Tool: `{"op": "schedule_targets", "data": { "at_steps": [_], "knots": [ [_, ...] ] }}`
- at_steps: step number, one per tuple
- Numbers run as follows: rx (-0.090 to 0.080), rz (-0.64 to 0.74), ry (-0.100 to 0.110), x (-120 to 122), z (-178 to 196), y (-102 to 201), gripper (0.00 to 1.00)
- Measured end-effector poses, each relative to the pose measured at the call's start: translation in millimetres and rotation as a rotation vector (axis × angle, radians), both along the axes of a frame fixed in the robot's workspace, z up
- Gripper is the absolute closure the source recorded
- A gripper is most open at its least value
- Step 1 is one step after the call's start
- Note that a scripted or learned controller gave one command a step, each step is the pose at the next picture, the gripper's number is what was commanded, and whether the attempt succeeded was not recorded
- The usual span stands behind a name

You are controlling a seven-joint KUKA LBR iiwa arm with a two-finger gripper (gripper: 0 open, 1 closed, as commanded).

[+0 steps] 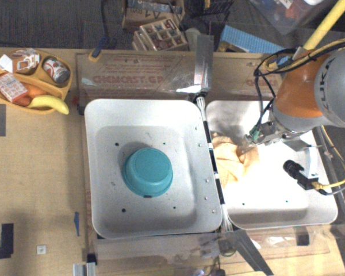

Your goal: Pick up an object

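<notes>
A crumpled pale yellow and orange cloth (229, 160) lies against the left wall of the right bin (276, 211). My gripper (248, 146) reaches down from the right, and its tip sits at the cloth's upper right edge, touching it or just above it. The cloth looks slightly bunched up there. A teal bowl (148, 171) rests upside down in the middle of the left bin (103, 125), well away from the gripper.
A black plug-like part with a yellow cable (299, 175) hangs over the right bin's right side. The arm's orange band (299, 94) overhangs that bin's far corner. A tray of toy food (29, 80) sits at the bench's far left.
</notes>
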State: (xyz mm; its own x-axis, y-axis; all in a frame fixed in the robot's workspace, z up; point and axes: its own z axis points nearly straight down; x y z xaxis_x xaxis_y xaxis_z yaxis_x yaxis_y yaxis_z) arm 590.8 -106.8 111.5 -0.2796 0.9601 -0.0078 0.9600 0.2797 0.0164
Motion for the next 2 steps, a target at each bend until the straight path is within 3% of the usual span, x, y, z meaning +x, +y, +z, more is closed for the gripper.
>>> {"op": "schedule_targets", "data": {
  "at_steps": [1,2],
  "knots": [
    [0.000,0.000,0.000,0.0,0.1,-0.3,0.00],
    [0.000,0.000,0.000,0.0,0.1,-0.3,0.00]
  ]
}}
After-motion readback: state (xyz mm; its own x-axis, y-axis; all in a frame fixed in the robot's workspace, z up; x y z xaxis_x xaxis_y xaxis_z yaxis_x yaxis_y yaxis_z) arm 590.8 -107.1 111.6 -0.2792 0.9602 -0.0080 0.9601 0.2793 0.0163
